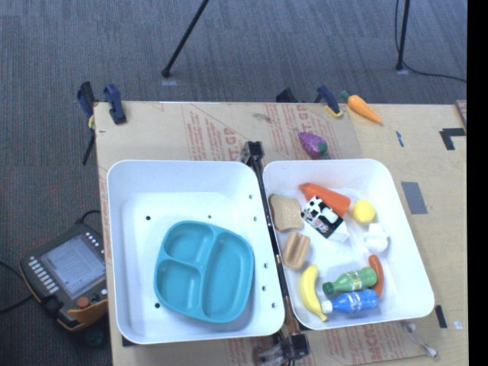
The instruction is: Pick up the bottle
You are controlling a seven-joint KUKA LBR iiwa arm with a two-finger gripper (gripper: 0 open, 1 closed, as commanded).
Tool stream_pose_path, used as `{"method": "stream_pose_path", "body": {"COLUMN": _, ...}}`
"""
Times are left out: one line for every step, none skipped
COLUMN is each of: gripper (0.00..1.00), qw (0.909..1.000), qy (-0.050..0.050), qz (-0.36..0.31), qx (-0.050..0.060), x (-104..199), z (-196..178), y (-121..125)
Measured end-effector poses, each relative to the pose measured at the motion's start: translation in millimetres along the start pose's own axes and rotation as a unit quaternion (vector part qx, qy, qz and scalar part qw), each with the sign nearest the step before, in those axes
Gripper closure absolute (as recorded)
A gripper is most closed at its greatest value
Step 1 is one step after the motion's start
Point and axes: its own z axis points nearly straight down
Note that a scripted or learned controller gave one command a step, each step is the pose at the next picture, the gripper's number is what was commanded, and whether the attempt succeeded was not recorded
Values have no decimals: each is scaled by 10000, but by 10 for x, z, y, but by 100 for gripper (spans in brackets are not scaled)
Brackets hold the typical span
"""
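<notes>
- The counter (pixel 191 132) is brown board with red print; a metal clamp (pixel 282 349) sits at its near edge, between the two bins.
- On the grey carpet (pixel 46 166) to the left lies a control pad (pixel 67 279) with a screen.
- The left bin (pixel 126 181) holds a blue divided plate (pixel 204 271).
- In the near corner of the right bin (pixel 396 197) two bottles lie on their sides, touching: a blue bottle (pixel 357 302) with a white cap, and just behind it a green bottle (pixel 351 283) with a pale band and a dark green cap. Both caps point left, toward a banana (pixel 309 290).
- Farther back in that bin lie a bread roll (pixel 296 248), a bread slice (pixel 286 212), a black-and-white carton (pixel 322 216), a lemon (pixel 364 211) and a carrot (pixel 326 197).
- Beyond the bins, a purple thing (pixel 313 145) and a second carrot (pixel 364 109) rest on the counter; blue clamps (pixel 114 101) grip its far edge.
- Tripod legs (pixel 191 29) stand on the carpet behind.
- How far the end effector is open, or what it has hold of, I cannot tell.
</notes>
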Motion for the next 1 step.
{"method": "stream_pose_path", "body": {"gripper": 100, "qw": 10000, "qy": -5, "qz": -35, "qx": -14, "x": 12, "z": -99, "y": 15}}
